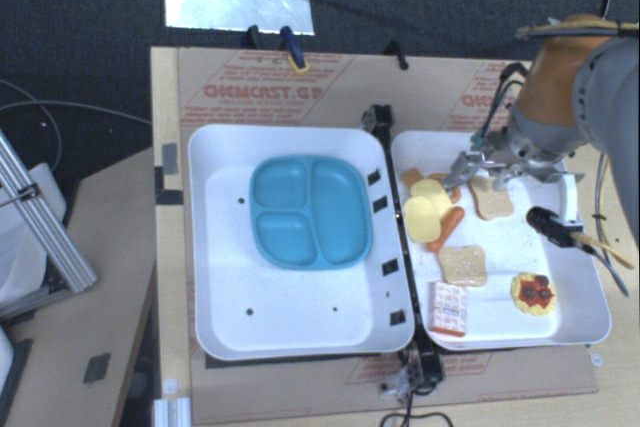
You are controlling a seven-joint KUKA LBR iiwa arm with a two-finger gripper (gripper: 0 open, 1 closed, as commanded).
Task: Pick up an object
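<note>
Right bin [590, 315]: all the toy food lies here, so this is where I have the arm working; it reaches in from the right.
Left bin [215, 315]: it holds the blue divided plate [308, 213] and nothing loose on it, so I read it as the drop side, not the pick side.
Gripper [470, 167]: low over the upper part of the right bin, just beside the bread slice [491, 202] and close to the yellow cheese pieces [426, 207].
Fingers: I cannot tell from this slant whether they are spread or closed, and I see nothing held between them.
Likely target: the bread slice or the cheese, judging by nearness; both lie flat on the bin floor.
Others: carrot [447, 227], cracker [463, 265], red-checked packet [449, 307] and small pizza [532, 294] lie well apart nearer the front.
Risk: flat pieces crowded together may slip or get nudged.
</note>
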